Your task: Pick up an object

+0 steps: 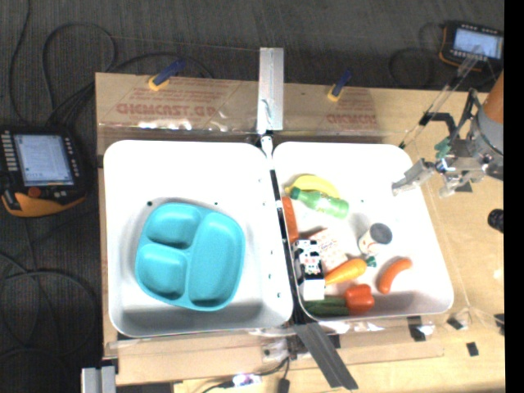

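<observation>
The task names no one thing, so the pick is among the small toy foods heaped in the near-left part of the right bin (426, 219). The easiest looks to be the orange sausage (392, 273), which lies by itself on bare white floor to the right of the heap; it seems a light, stiff plastic piece, smooth and somewhat slippery, curved, and best taken across its narrow middle. The carrot (347, 269) just left of it is slim too, but touches the milk carton (321, 250) and the red pepper (359, 298), so fingers would crowd there. The green bottle (321, 203) lies on its side against the yellow banana (315, 184) at the far-left of the bin; round and likely to roll. A small round grey piece (380, 234) sits between bottle and sausage. The gripper (426, 177) hangs at the bin's far-right edge, well apart from every toy, its pale fingers splayed and pinching nothing; the sausage lies nearer in the scene and slightly left of it. The left bin (123, 162) bears a blue divided plate (191, 255).
</observation>
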Available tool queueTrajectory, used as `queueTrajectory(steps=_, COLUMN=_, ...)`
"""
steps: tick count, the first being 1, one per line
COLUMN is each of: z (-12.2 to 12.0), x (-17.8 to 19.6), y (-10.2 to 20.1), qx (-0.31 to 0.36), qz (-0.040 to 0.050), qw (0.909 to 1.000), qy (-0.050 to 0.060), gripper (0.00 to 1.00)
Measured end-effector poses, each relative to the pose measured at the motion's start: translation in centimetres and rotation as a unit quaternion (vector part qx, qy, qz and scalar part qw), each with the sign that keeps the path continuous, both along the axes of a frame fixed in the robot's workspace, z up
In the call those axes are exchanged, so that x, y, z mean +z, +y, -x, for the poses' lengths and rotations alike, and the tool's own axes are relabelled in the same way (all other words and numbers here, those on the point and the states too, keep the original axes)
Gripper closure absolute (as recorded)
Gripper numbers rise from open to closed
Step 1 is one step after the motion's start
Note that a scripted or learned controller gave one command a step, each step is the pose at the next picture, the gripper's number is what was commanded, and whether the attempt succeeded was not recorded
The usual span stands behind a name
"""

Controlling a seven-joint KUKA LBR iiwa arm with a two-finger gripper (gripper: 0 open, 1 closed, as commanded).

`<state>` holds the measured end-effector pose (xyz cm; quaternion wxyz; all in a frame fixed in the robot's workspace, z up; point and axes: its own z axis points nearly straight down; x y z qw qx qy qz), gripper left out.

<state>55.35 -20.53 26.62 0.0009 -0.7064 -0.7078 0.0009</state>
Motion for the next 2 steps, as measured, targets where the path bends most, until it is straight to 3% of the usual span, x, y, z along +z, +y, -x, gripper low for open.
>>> queueTrajectory(steps=1, z=6.1, x=-17.3, y=3.3, qx=-0.045, qz=-0.0008, qw=0.9990, qy=-0.001, gripper=0.00)
queueTrajectory(steps=2, z=6.4, x=-17.1, y=5.5, qx=0.114, qz=0.0220, qw=0.9931, qy=-0.018, gripper=0.00)
